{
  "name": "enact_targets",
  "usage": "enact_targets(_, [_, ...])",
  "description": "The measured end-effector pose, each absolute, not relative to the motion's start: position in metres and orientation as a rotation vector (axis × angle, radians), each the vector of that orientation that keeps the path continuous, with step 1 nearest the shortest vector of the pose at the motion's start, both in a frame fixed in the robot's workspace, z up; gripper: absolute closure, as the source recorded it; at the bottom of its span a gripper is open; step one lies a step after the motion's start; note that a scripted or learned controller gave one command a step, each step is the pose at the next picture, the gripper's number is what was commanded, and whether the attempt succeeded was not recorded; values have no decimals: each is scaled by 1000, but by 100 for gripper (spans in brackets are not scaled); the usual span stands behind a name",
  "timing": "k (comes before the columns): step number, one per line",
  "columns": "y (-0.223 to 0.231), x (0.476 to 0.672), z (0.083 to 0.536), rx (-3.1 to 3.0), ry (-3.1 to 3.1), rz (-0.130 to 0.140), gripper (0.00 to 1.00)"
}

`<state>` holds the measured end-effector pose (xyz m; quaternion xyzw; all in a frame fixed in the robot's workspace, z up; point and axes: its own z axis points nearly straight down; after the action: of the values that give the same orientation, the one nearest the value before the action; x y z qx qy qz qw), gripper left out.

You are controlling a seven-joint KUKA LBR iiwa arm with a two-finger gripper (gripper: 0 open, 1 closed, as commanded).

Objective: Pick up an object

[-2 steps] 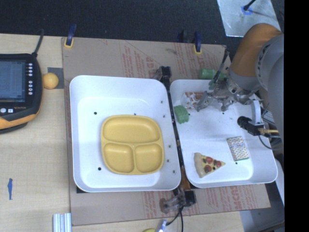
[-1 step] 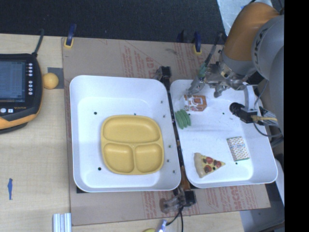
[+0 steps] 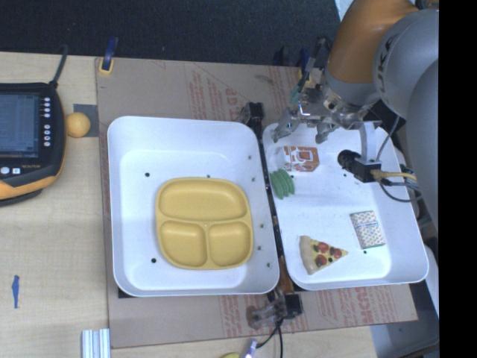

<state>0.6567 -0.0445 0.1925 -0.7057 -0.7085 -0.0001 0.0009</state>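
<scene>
My gripper (image 3: 300, 134) hangs over the far left part of the right bin (image 3: 402, 271), its two fingers spread apart and nothing between them. Just below it lies a small red and white packet (image 3: 300, 158). A green ridged piece (image 3: 282, 183) lies by the bin's left wall. Nearer the front rest a toy pizza slice (image 3: 320, 253) and a small patterned square pouch (image 3: 367, 228).
The left bin (image 3: 127, 200) holds a yellow divided plate (image 3: 203, 222). On the bench at the far left sit a tablet-like pendant (image 3: 26, 140) and a small yellow ball (image 3: 77, 124). The grey and orange arm (image 3: 387, 43) comes in from the upper right.
</scene>
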Motion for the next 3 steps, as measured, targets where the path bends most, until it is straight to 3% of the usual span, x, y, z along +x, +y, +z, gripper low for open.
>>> enact_targets(1, [-28, 616, 192, -2216, -2224, 6, 0])
enact_targets(2, [-94, 654, 176, -2219, -2222, 3, 0])
enact_targets(3, [-75, 657, 192, -2217, -2225, 0, 0])
